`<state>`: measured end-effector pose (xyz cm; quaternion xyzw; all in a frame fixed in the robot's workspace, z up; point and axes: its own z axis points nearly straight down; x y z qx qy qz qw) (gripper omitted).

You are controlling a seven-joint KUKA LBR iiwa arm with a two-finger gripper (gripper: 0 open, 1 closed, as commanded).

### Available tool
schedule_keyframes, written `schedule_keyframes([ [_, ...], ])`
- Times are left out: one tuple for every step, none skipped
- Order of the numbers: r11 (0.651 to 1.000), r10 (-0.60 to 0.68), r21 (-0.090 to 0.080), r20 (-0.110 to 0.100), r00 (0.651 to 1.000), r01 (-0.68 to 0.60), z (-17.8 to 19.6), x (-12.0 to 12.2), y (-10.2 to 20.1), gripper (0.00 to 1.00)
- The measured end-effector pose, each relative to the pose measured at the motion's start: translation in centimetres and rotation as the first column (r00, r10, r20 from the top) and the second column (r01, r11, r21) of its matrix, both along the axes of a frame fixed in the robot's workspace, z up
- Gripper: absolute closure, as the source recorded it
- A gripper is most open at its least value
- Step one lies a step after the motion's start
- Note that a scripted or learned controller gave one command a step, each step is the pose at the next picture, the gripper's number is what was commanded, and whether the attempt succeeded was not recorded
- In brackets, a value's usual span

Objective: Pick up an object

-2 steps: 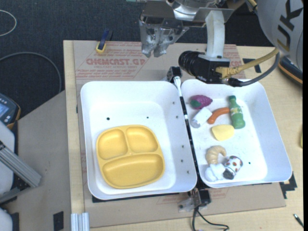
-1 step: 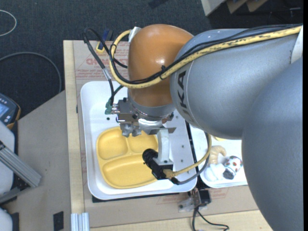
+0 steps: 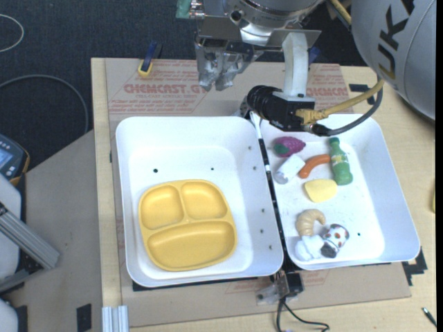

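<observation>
Gripper (image 3: 220, 69) hangs over the worktop (image 3: 159, 88), just past the far rim of the left bin (image 3: 138, 144), near that bin's far right corner. Nothing seen in it; from this angle I cannot tell whether it is apart or together.

Left bin: one yellow divided tray (image 3: 187, 223), near the front.

Right bin (image 3: 387, 206) holds all the loose things, well apart from the gripper:
- green bottle (image 3: 339, 162), lying flat, long axis running near to far, cap end toward the far rim
- orange sausage-shaped piece (image 3: 316, 164), just beside the bottle on its left, long axis on a slant, upper end pointing toward the bottle
- purple piece (image 3: 288, 145), toward the far left corner
- white piece (image 3: 290, 167), below the purple one, by the left wall
- pale yellow lump (image 3: 320, 189), mid-bin
- croissant-shaped piece (image 3: 310, 220), curved, nearer the front
- white ball with dark spots (image 3: 335, 235), at the front; a further white item next to it is too unclear to name
</observation>
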<state>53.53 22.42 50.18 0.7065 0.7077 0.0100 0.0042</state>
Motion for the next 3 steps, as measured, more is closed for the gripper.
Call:
schedule_keyframes([
  [1.0, 0.002, -0.007, -0.017, 1.0, -0.002, 0.0, -0.1, 0.1, 1.0],
  [1.0, 0.004, -0.006, -0.015, 1.0, -0.004, 1.1, -0.1, 0.2, 1.0],
  [1.0, 0.005, -0.006, -0.013, 1.0, -0.005, 2.1, -0.1, 0.3, 1.0],
])
